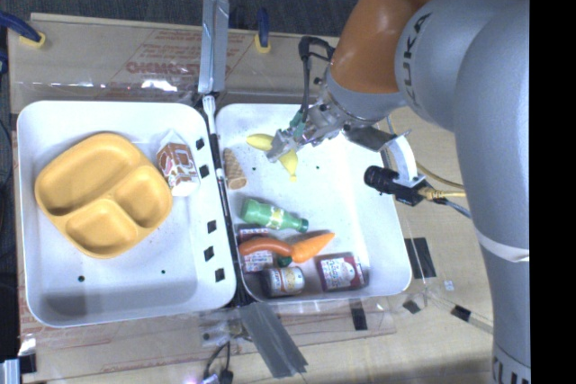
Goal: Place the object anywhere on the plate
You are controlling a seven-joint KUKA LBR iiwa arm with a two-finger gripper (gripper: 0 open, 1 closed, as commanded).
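The yellow plate (pixel 101 192) with its compartments lies in the left bin. A yellow banana (pixel 289 162) lies near the back of the right bin. My gripper (pixel 288 139) is right over the banana's middle, so one yellow end sticks out to its left and the other below it. The gripper's tip hides where it meets the banana.
A brown-and-white packet (pixel 178 166) rests beside the plate in the left bin (pixel 54 292). In the right bin (pixel 382 229) lie a small brown biscuit (pixel 234 168), a green bottle (pixel 272 215), a carrot (pixel 310 244), a red-labelled bottle (pixel 256 253), a can (pixel 286 280) and a dark red jar (pixel 338 271).
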